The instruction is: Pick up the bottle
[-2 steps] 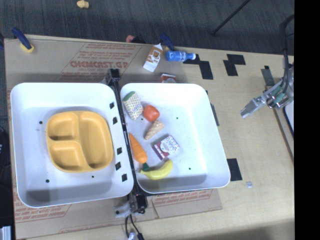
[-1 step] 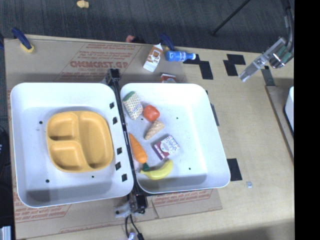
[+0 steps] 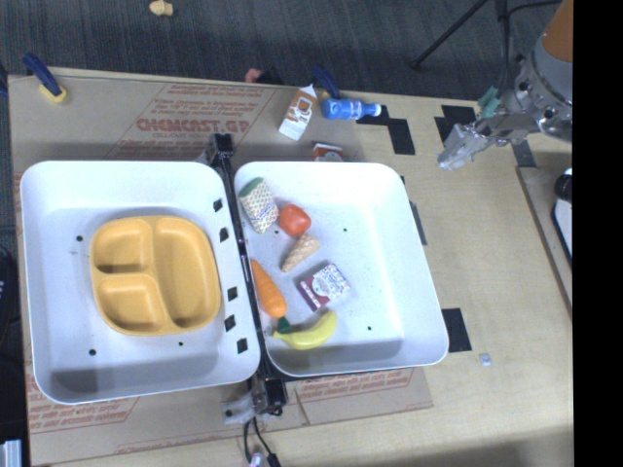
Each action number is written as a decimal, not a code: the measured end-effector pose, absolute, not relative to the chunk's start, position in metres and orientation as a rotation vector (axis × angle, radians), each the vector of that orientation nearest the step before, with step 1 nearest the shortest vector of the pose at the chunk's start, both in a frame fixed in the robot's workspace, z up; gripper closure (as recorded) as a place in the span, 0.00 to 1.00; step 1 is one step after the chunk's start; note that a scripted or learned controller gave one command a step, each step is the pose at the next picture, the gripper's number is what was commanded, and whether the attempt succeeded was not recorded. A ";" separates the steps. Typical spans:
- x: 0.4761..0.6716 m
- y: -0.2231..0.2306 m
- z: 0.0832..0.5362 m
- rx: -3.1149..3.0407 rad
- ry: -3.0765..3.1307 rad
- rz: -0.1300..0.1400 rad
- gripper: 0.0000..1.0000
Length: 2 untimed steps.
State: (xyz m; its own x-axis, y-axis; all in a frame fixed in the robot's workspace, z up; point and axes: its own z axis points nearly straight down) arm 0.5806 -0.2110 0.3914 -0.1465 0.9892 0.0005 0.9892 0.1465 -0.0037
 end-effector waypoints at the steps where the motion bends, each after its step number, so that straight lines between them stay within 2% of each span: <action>1: 0.551 -0.211 0.351 -2.385 -2.040 0.005 1.00; 2: 0.524 -0.204 0.330 -2.583 -1.780 0.007 1.00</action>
State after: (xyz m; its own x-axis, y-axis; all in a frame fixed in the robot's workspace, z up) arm 0.5235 -0.2045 0.3297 0.3558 0.9346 -0.0010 0.9345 -0.3558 -0.0063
